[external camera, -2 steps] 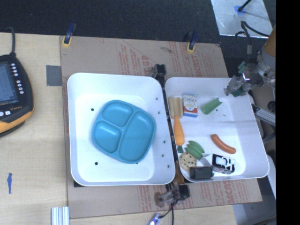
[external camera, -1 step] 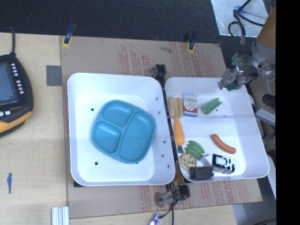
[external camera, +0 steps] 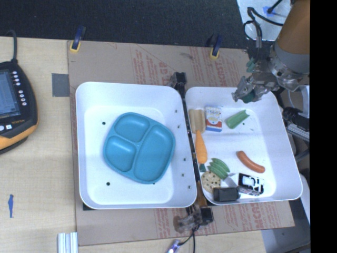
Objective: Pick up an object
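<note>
one blue plate (external camera: pixel 139 147), one sausage (external camera: pixel 250 162), two bins (external camera: pixel 89 141).

Below me the wooden bench (external camera: pixel 37 162) carries a brown cardboard sheet (external camera: pixel 131 62) clipped at its far edge, my two white bins side by side on it, left bin (external camera: pixel 87 141) and right bin (external camera: pixel 281 141), touching, while a black-and-orange handheld pendant (external camera: pixel 13 107) rests at the bench's left edge.
</note>
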You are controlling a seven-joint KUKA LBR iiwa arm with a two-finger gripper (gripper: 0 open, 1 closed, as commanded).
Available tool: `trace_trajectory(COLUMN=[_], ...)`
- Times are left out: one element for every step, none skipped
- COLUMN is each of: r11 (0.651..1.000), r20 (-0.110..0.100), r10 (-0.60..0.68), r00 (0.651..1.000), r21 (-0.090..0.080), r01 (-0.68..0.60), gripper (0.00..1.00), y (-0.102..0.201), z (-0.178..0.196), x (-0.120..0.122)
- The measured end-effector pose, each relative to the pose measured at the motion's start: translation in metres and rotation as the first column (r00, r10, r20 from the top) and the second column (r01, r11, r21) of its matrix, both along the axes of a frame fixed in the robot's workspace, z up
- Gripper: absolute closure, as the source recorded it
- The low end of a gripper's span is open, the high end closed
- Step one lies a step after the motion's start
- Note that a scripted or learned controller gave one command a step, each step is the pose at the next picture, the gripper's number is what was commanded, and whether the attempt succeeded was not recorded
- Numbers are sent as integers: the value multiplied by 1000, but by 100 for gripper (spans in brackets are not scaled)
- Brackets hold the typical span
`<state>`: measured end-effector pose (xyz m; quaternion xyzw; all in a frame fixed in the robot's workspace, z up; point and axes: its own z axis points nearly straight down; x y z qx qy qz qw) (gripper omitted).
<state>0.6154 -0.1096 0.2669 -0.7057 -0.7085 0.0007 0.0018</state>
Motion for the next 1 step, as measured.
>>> trace_trajectory(r11=[1000], r20=[0], r10=[2], r00=[1000], r21=[-2], r01=[-2], gripper=[100], y=[47], z=[-2], x=[-33])
